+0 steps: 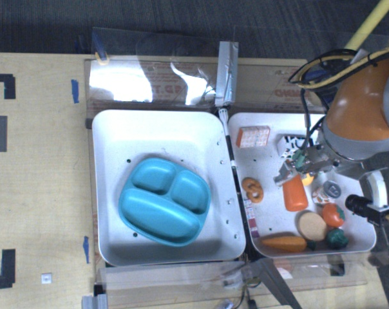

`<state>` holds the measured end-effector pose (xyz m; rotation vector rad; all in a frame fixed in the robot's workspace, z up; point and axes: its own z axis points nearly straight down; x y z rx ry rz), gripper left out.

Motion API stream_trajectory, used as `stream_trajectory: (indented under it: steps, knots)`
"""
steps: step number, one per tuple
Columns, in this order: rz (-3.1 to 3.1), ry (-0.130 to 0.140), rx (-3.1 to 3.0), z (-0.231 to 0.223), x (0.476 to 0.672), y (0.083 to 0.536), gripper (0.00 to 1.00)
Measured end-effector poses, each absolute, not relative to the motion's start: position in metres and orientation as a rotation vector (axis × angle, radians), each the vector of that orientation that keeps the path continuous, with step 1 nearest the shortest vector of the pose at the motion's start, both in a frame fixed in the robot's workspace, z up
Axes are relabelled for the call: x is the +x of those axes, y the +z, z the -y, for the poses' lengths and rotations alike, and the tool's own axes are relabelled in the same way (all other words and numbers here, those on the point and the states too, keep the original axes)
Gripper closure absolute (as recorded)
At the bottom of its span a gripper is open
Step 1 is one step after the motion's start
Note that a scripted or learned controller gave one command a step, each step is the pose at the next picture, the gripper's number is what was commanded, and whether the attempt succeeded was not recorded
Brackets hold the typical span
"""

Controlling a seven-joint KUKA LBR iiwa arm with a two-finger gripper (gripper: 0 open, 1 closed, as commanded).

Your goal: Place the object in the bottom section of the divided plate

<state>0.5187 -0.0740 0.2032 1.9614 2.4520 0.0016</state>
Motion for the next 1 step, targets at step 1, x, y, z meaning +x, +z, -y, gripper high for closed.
stream_trajectory:
  steps: [1]
  knots:
    - [-2.509, 0.003, 1.889, 0.0078, 0.5463, 0.2126, 1.00]
